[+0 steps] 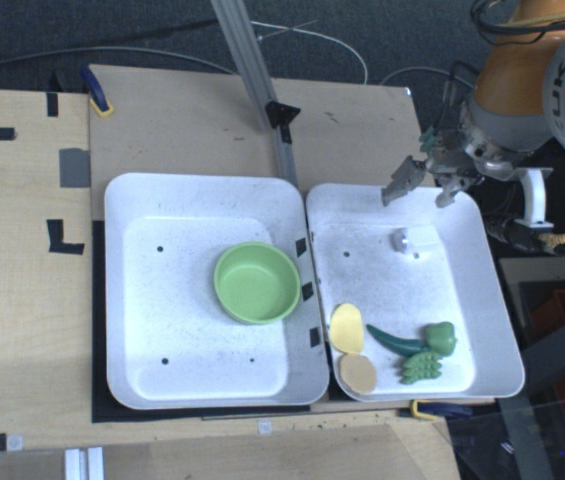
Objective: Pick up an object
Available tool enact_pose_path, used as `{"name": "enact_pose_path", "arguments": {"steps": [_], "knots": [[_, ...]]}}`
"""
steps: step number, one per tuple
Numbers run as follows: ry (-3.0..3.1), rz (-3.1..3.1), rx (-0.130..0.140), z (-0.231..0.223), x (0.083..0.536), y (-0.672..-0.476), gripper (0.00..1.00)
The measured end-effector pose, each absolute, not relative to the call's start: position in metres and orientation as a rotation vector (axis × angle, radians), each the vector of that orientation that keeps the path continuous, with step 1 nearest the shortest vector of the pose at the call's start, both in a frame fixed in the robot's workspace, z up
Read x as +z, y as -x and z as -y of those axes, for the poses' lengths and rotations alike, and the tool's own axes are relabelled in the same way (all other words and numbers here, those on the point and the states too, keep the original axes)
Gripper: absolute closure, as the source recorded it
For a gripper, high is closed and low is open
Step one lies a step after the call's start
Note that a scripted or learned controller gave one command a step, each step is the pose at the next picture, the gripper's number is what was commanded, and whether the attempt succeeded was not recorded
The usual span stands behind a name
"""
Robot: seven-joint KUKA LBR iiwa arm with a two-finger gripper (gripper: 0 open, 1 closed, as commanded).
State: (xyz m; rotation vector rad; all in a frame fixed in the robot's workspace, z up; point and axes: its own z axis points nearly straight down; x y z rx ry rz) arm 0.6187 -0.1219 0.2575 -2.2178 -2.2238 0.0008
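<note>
Hanging over the upper edge of the right bin, the hand sits in the upper right of the frame with its two fingers spread wide and nothing between them, one grey finger pointing down-left and the other shorter at its right. Everything worth picking lies below it in the frame, along that bin's lower edge: a yellow piece and a tan disc at the lower left corner, a dark green pepper just right of them, a green lump touching the pepper's right end, and a knobbly green piece just under it. The pepper is the longest of these, and its long axis runs from upper left to lower right (so a grasp across its middle would want the fingers set crosswise to that line). All of them are well apart from the hand, which must travel down the frame and a little left to reach the yellow piece, or almost straight down for the green lump. A green bowl sits alone in the left bin, farther still toward the left. The cluster looks the nearer and likelier target, though its pieces crowd each other.
</note>
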Motion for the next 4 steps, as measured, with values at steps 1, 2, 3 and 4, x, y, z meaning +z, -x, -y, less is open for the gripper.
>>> {"name": "enact_pose_path", "arguments": {"steps": [1,2,3,4], "knots": [[2.217,2.224,0.001,0.122,0.257,-0.619,0.0],[2.217,2.221,0.007,0.118,0.213,-0.619,0.0],[2.215,2.22,0.009,0.111,0.153,-0.624,0.0],[2.217,2.219,0.009,0.117,0.106,-0.619,0.0]]}}
